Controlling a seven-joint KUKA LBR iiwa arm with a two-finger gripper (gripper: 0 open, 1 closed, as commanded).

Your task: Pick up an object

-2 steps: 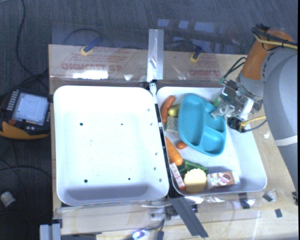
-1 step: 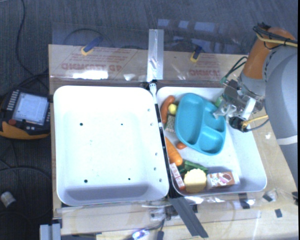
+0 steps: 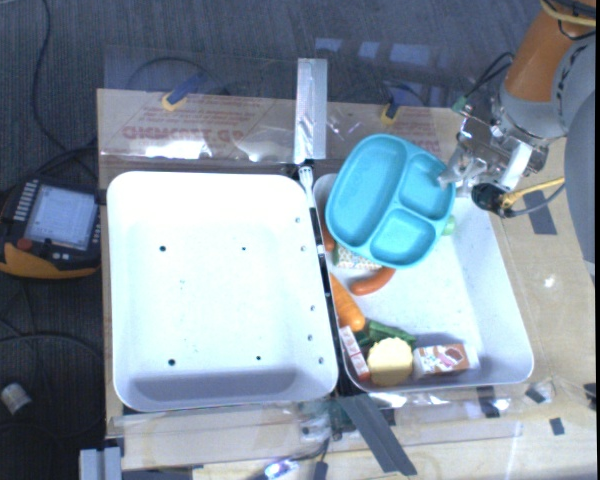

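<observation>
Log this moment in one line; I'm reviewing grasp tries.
gripper: at blue plate's right rim | blue plate: tilted above right bin | grasp: unconfirmed | left bin: untouched

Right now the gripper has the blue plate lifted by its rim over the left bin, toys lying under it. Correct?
Not quite. The camera view shows the blue plate tilted over the right bin, not the left. The gripper is at its right rim, and the toys lie under it in that bin.
</observation>
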